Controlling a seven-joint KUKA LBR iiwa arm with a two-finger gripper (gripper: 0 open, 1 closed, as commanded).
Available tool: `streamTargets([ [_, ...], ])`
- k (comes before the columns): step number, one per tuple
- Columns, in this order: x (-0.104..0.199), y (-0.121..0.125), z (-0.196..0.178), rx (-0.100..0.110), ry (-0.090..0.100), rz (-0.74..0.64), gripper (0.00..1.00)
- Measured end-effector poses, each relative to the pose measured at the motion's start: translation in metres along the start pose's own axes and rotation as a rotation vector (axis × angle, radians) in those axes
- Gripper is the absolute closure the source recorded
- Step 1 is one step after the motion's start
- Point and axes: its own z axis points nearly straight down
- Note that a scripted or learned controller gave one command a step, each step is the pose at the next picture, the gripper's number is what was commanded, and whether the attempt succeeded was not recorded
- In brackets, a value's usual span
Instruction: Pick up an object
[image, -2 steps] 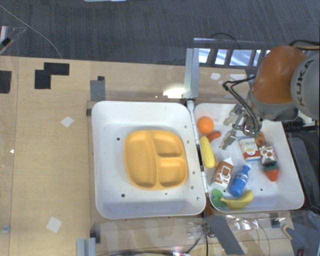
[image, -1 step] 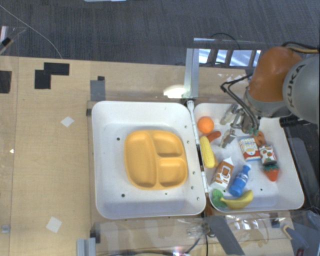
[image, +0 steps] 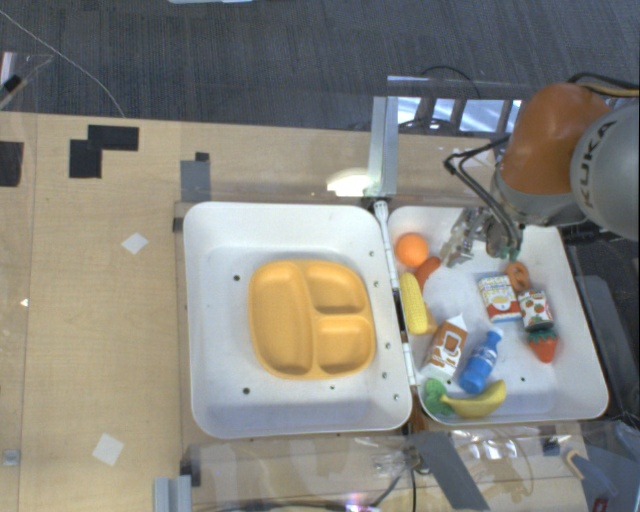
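My gripper (image: 468, 243) hangs over the back of the right bin (image: 580, 330), just right of an orange ball (image: 410, 248) and a small red-orange piece (image: 428, 269). Nothing shows between its fingers. Below it lie a yellow corn cob (image: 413, 303), a brown carton (image: 447, 347), a blue bottle (image: 481, 361), a banana (image: 476, 402) and a green piece (image: 434, 390). To the right sit two small printed boxes (image: 497, 296) (image: 535, 309), an orange piece (image: 517, 273) and a strawberry (image: 543, 346).
The left bin (image: 215, 300) holds a yellow divided tray (image: 310, 317). A metal post (image: 384, 140) stands behind the wall between the bins. The grey arm with its orange band (image: 545, 140) reaches in from the upper right.
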Motion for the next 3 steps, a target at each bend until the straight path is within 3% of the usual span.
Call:
streamTargets([
  [1, 0.002, 0.000, 0.002, 0.001, 0.011, 0.000, 0.00],
  [2, 0.048, -0.016, 0.009, 0.002, 0.016, -0.119, 0.00],
  [3, 0.054, 0.029, 0.013, 0.001, 0.011, -0.173, 0.00],
])
